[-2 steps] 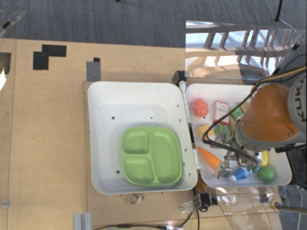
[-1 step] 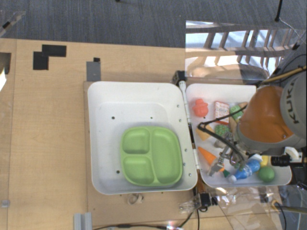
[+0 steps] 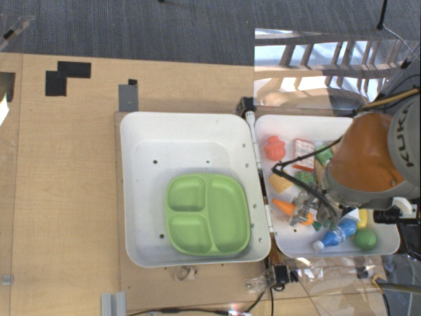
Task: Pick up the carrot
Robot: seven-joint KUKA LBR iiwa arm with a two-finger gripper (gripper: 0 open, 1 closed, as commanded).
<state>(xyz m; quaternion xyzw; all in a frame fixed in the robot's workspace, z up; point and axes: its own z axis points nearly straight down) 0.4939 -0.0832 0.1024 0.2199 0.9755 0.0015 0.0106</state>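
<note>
Orange carrot (image 3: 285,207), green plate (image 3: 208,213), white bins (image 3: 141,176), and what looks like a blue bottle (image 3: 337,234).

The arm (image 3: 395,143) is grey with a broad, rounded orange band (image 3: 362,153) above the wrist, and dark letters "KU" show on the grey shell just beside that band. Below the band sits a metallic gripper (image 3: 309,210), with thin black cables (image 3: 296,166) looping beside it.
</note>
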